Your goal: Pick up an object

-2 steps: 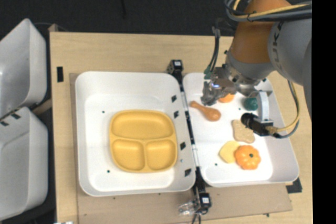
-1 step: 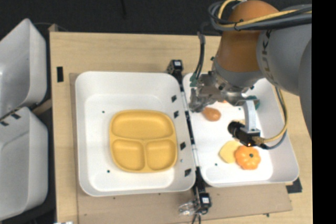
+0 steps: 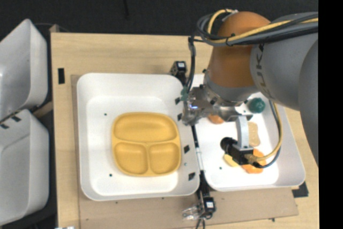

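arm: over right bin | end effector: state unclear | yellow tray: left bin, long axis left-right

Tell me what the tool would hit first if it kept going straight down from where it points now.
Probably the small orange object partly hidden under the tool in the right bin, near its left wall. Depth is unclear from above, so it could miss and meet the bin floor.

We find almost no legible text. The grey arm carries dark lettering on its side, just right of the orange band; we read part of what looks like a "K" and "U" (the rest is cut off by the arm's curve). We read no other lettering.
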`<state>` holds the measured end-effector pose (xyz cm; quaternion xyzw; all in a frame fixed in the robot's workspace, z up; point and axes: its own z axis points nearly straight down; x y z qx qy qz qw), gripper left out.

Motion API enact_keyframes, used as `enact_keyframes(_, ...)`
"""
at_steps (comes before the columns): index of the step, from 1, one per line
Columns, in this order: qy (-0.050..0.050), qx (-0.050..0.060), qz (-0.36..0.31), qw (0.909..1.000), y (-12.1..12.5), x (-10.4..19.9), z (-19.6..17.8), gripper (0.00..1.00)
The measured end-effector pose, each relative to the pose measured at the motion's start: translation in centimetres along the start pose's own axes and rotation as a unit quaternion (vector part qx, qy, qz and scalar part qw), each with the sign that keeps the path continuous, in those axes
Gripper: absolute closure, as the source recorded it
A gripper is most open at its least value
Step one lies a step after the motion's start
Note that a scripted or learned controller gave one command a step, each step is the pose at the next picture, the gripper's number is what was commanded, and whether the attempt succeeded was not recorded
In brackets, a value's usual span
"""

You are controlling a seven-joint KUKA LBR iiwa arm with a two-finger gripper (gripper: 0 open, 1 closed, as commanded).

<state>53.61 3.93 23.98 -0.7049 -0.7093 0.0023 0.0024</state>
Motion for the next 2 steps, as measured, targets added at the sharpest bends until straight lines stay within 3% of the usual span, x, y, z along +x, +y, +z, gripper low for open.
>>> enact_keyframes(1, -0.001, 0.0, 0.0, 1.0, -2.41, 4.16, 1.06, 1.0)
enact_keyframes(2, 0.0, -0.001, 0.002, 1.0, -2.31, 4.01, 1.0, 0.0)
